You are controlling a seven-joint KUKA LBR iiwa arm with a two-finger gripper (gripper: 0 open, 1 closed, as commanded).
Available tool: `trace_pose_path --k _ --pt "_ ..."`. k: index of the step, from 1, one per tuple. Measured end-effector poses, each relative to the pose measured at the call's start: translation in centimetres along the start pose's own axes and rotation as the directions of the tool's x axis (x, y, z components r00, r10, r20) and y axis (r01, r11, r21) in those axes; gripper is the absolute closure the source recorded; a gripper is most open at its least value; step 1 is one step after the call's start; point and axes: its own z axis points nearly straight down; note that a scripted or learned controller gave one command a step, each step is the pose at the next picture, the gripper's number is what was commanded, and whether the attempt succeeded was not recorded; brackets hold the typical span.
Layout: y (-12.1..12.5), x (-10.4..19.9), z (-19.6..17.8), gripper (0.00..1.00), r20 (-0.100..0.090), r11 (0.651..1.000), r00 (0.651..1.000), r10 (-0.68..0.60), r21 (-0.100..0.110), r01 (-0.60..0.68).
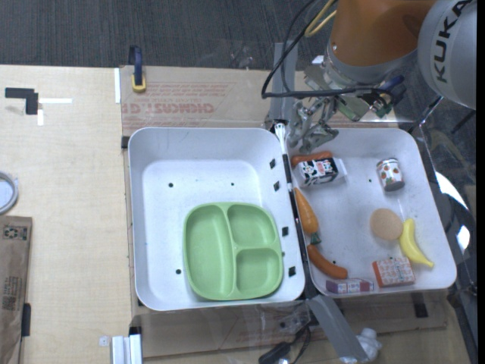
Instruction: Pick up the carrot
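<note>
The carrot [305, 209] is orange with a small green stem end and lies lengthwise against the left wall of the right bin [424, 174]. My gripper [313, 130] hangs over the far left corner of that bin, well behind the carrot and above it. Its metal fingers [300, 124] stand open with nothing between them. A black-and-white milk carton [319, 171] lies between the gripper and the carrot.
The right bin also holds a small can [390, 174], a round tan bun [386, 224], a banana [413, 243], a sausage [327, 263] and two small boxes [392, 272]. A green divided plate [233, 250] sits in the left bin [151, 203].
</note>
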Motion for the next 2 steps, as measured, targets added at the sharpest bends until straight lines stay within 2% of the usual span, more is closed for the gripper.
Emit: trace_pose_path --k 1,2 --pt "0.6 -0.5 3.4 1.0 -0.002 0.974 0.974 -0.226 -0.003 0.226" --pt "-2.4 2.4 5.5 1.0 -0.001 0.879 0.879 -0.477 -0.004 0.477"
